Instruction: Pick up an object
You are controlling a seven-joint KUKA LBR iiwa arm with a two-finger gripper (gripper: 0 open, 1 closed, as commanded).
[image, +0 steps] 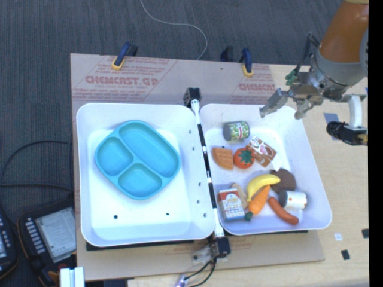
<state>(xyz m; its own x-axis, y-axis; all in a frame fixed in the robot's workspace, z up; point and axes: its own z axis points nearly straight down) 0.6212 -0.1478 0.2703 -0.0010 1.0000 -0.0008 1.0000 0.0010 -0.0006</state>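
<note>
The right bin (312, 160) holds several toy foods: a green can (236, 130) at the back, an orange waffle (222, 158), a red tomato (243, 158), a frosted pastry (262, 150), a yellow banana (262, 184), a carrot (258, 201), a sausage (282, 211), a small juice carton (231, 203) and a brown piece (285, 179). My gripper (285, 107) hangs above the bin's back right corner, open, with nothing between its fingers. It is up and to the right of the green can.
The left bin (96, 217) holds a blue divided plate (137, 158). Clamps (122, 54) sit at the board's back edge. A controller (48, 237) lies on the floor at lower left.
</note>
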